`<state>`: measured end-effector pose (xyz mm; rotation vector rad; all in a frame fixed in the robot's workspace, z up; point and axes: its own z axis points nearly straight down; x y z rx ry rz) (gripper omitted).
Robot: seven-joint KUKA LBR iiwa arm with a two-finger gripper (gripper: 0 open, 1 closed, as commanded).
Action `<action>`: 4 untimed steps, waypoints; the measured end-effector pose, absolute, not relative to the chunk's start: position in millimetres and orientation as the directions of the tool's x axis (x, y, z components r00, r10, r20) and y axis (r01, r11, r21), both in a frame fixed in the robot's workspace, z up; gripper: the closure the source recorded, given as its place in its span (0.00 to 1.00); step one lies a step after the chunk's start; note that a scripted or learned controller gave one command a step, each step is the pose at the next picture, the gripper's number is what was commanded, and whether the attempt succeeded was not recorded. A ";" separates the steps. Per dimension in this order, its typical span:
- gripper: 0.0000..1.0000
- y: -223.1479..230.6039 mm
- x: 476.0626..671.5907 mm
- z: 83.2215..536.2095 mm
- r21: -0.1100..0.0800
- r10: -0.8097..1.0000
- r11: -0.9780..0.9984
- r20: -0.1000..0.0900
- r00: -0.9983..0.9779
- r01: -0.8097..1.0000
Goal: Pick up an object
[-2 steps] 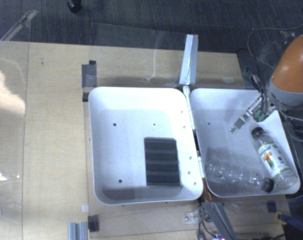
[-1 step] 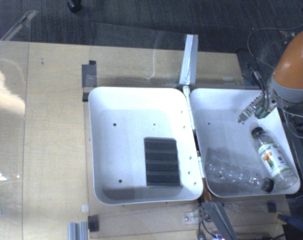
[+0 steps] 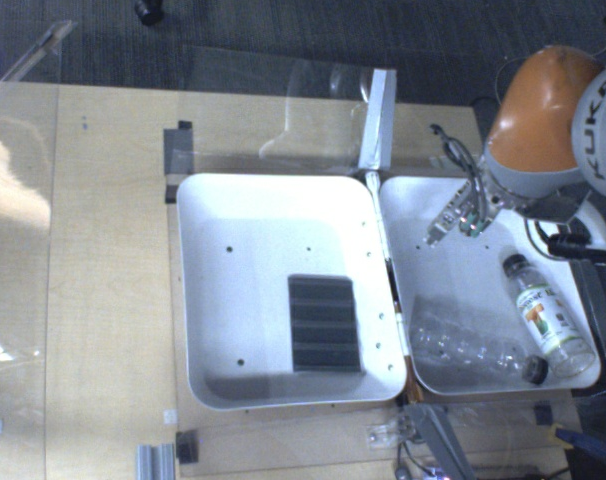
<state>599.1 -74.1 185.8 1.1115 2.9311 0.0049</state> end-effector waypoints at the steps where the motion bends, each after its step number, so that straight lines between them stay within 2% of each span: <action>1: 0.00 -74.2 599.1 185.8 0.005 0.664 0.748 -0.005 -0.748 0.664; 2: 0.00 -126.9 541.6 179.5 0.004 0.777 0.629 -0.004 -0.629 0.777; 3: 0.00 -95.7 550.6 90.3 0.013 0.794 0.608 -0.011 -0.608 0.793; 4: 0.00 -101.9 632.7 88.3 0.010 0.925 0.381 -0.005 -0.381 0.924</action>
